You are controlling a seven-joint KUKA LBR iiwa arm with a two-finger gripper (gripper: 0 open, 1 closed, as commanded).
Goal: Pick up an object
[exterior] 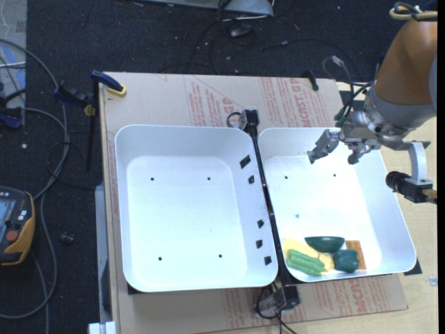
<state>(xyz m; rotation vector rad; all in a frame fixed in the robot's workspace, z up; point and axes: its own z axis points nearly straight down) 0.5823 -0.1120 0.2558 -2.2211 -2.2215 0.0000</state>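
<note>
The objects sit bunched at the near edge of the right bin (389, 218): a dark green bowl-like piece (325, 243), a light green ridged piece (305, 261) beside it, a teal lump (346, 260), with a yellow piece (297, 246) and an orange piece (355, 246) partly hidden under them. My gripper (338, 148) hangs over that bin's far end, well apart from the cluster, fingers spread with nothing between them. My arm is cut off at the frame's edge. The left bin (125, 207) lies alongside on the counter (208, 96).
</note>
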